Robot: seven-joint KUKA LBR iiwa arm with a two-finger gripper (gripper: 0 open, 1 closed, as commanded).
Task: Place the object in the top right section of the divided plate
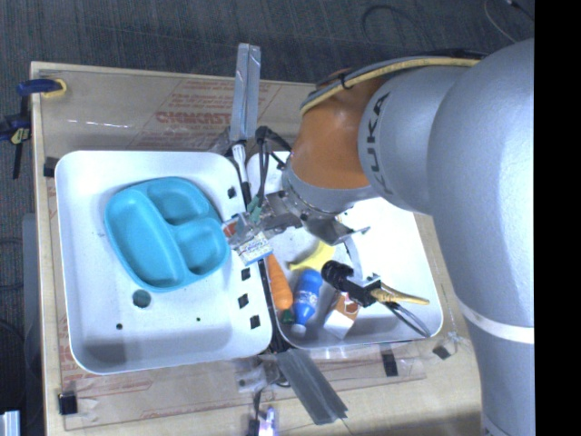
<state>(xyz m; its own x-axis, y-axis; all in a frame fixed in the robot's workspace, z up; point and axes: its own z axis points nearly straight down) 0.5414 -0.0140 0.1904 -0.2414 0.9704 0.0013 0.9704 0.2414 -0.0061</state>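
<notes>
Seen over the bins' divide: arm (363,143), jaws (250,230) at three o'clock of the blue plate (168,230). Whether apart or clamped, impossible to tell. Carrot (280,284), bottle (307,298) and clutter lay in the right bin (427,271). Likely mid-carry; next, a short reach toward the plate's upper-right section.

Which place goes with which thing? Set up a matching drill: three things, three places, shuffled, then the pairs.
Things:
1. blue divided plate
2. carrot
3. blue bottle

Places:
A. right bin, beside the carrot
B. left bin
C. right bin, along the wall between the bins

Pairs: 1-B, 2-C, 3-A
</notes>
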